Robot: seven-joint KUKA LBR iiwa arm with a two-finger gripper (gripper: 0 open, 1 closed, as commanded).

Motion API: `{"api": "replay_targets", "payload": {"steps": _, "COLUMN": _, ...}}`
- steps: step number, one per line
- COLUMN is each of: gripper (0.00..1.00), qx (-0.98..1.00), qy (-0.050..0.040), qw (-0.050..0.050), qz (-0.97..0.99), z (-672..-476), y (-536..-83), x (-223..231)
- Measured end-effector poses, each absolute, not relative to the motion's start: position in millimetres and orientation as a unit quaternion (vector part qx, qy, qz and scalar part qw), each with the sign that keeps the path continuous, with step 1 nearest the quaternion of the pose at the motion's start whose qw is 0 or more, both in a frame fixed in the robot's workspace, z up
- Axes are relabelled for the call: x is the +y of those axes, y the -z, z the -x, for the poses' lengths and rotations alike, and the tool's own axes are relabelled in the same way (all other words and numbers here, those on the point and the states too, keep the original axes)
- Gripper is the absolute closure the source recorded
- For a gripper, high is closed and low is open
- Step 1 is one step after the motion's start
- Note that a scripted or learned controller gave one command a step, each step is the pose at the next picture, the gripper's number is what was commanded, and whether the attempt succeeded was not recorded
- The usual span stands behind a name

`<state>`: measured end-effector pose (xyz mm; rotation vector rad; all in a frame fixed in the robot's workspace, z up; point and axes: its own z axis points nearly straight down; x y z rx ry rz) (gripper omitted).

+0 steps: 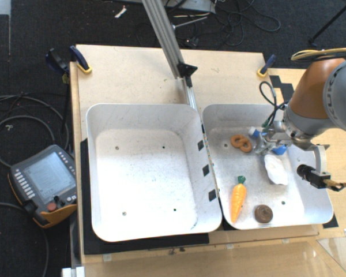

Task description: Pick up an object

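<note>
The right bin [219, 123] holds a brown pretzel [241, 143], a white lumpy object [275, 169], an orange toy carrot with a green top [237, 198] and a dark brown round piece [263, 213]. My gripper [269, 143] hangs over the bin's middle right, just right of the pretzel and directly above the white object's upper end. Blue and white parts [278, 150] show at the wrist beside it. The wrist hides the fingertips.
The left bin [95, 117] lies beside the right one, across a shared ridge with black tabs. A slanted metal rail [164, 30] runs from the top down to the bins' junction. A teach pendant [43, 180] sits on the floor at left.
</note>
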<state>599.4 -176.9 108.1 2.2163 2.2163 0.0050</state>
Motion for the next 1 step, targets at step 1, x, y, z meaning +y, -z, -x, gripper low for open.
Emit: {"api": "replay_targets", "payload": {"steps": 1, "gripper": 1.00, "qx": 0.708, "qy": -0.0012, "qw": 0.002, "qz": -0.706, "z": -599.7, "y": -150.9, "x": -175.8}}
